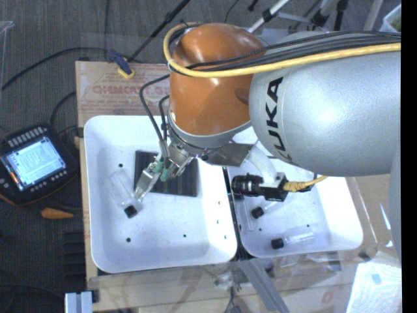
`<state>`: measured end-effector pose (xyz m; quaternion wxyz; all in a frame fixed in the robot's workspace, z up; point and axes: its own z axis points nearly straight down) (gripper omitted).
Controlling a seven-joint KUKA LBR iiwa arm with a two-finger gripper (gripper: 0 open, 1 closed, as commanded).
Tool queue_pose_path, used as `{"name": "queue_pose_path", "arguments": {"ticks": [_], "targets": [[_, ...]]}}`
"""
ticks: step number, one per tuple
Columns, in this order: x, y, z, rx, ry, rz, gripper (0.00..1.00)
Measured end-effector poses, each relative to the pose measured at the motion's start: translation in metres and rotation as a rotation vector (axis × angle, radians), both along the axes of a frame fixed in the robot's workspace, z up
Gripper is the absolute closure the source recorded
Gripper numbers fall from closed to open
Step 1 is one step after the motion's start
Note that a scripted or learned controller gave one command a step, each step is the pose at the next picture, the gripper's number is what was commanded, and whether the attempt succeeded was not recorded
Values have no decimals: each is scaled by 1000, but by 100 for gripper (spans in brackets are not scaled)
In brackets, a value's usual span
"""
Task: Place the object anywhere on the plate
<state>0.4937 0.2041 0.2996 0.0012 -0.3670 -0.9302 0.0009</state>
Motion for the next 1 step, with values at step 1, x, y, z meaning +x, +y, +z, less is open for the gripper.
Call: {"name": "queue_pose_path", "arguments": {"ticks": [1], "targets": [[0, 0, 0, 0, 0, 0, 0]]}}
